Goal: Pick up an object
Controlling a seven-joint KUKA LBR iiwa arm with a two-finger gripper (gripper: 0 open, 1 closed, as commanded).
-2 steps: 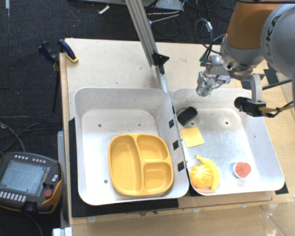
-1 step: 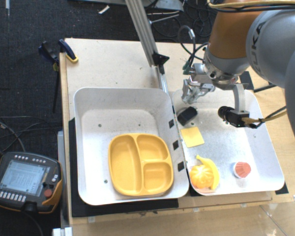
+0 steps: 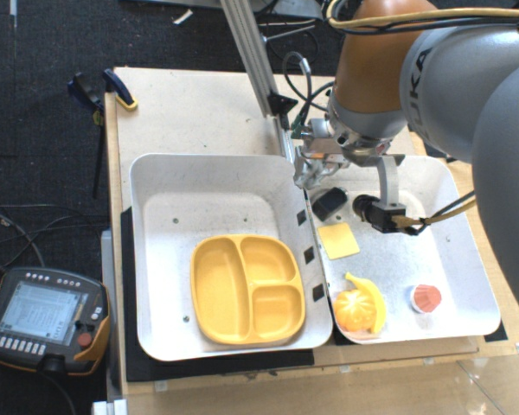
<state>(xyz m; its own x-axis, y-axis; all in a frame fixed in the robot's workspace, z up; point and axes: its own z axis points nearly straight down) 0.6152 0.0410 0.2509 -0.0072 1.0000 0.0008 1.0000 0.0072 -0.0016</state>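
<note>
Hovering end effector [image 3: 316,173] over right white bin [image 3: 467,258], picking not yet done | finger state: cannot tell | flat yellow square card [image 3: 338,240] lying just below end effector, diagonal running up-down, no clear long axis | next: likely descending, closing on card edge

Right bin contents: a flat pale-yellow square [image 3: 339,240] at frame centre; a black block [image 3: 329,203] just above it; a yellow-orange toy [image 3: 361,306] at lower centre-right; a small red-capped piece [image 3: 426,298] to its right.
</note>
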